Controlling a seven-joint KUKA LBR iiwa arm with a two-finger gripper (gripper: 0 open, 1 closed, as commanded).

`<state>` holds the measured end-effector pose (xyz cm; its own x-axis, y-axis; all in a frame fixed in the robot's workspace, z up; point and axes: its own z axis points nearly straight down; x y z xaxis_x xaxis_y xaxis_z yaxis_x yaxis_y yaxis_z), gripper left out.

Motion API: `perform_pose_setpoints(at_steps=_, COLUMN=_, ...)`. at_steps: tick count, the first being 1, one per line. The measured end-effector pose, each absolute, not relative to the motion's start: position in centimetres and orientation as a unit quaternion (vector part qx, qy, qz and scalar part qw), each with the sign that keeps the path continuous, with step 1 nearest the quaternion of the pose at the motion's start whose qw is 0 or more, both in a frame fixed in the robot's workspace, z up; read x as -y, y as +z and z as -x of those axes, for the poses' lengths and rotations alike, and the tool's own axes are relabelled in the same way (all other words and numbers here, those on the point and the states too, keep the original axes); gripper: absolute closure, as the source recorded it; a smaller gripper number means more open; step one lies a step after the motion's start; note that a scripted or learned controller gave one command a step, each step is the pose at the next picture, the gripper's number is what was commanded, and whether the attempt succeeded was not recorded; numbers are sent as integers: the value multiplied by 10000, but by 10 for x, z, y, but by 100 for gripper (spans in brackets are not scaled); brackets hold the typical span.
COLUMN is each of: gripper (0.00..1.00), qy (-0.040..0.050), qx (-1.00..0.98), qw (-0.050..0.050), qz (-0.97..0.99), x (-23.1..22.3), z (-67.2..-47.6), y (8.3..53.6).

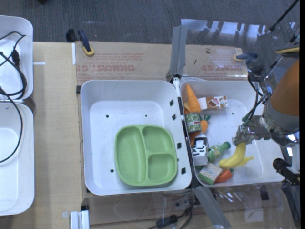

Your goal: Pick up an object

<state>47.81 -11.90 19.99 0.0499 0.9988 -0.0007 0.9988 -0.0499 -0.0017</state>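
- Reaching in from the right, the grey arm with the orange band is bringing its claw point(241, 138) low over the right-hand shallow white plastic bin point(238, 86), just above the upper tip of a curved yellow plastic banana point(235, 158).
- How wide the claw is set I cannot tell; the wrist and cables are hiding that part, and nothing is showing as clamped.
- The banana is lying on the bin floor, with a small green plastic bottle point(218, 150) just beside it on the left, so I am judging the pick as not yet done.
- Other candidates are crowding the same bin's left wall: a long orange plastic carrot point(191, 98), a small brown and white carton point(213, 103), a green-labelled tin can point(193, 122), and a black and white box point(200, 146).
- The left-hand shallow white plastic bin point(95, 142) is carrying a pale green divided plastic plate point(145, 155), well apart from the claw.
- What is remaining, by my reading: closing on an object, most likely the banana, and lifting it off the bin floor.
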Motion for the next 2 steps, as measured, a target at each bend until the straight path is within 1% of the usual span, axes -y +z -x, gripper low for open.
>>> perform_pose_setpoints(at_steps=1, gripper=100, qy=12, qx=6916, qw=5, qz=7223, x=77, z=-501, y=240)
perform_pose_setpoints(at_steps=2, gripper=100, qy=29, qx=6925, qw=9, qz=7214, x=78, z=-501, y=248)
